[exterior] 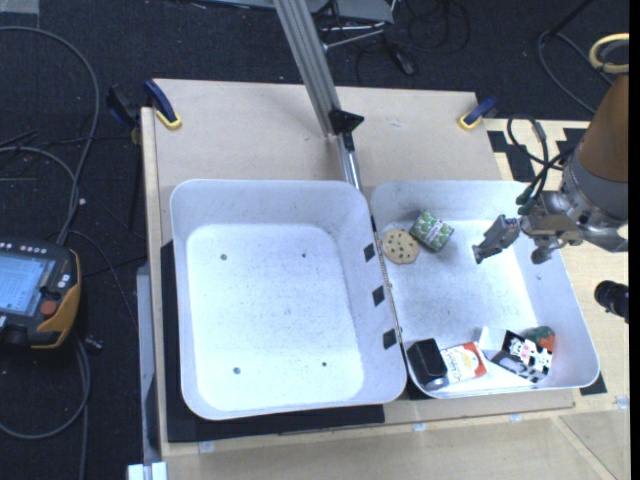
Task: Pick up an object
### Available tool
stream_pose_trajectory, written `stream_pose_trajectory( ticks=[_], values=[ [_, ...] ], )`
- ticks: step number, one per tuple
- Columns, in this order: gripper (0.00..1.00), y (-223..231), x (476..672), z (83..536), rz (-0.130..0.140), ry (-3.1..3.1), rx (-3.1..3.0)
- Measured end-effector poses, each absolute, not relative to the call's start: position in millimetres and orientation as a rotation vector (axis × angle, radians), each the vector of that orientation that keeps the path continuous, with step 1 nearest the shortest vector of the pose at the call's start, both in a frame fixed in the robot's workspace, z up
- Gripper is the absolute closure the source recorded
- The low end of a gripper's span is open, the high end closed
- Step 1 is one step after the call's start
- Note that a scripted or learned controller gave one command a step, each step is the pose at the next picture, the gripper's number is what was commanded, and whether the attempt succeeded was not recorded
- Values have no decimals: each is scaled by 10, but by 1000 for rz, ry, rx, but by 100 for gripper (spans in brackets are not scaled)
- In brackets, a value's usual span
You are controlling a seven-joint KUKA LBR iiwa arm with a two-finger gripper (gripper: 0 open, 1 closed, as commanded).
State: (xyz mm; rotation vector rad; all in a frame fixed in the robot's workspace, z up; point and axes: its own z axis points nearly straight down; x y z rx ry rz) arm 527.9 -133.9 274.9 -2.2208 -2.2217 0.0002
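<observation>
Over right bin (560, 298), gripper (497, 238) hangs, grip unreadable (too blurred); green block (432, 230) and round cookie (400, 247) lie just left.

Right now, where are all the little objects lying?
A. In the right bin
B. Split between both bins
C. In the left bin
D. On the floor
A: the round cookie, the green block and the cluster by the near edge all lie in the right bin.
</observation>
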Motion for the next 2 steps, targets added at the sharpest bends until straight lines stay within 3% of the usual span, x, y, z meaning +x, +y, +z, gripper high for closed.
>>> stream_pose_trajectory(
  ticks=[1, 2],
  values=[
    [0, -2011, 5252, 3901, -5, -2223, -2230],
    [100, -1988, 5257, 3963, 0, -2223, -2221]
  ],
)
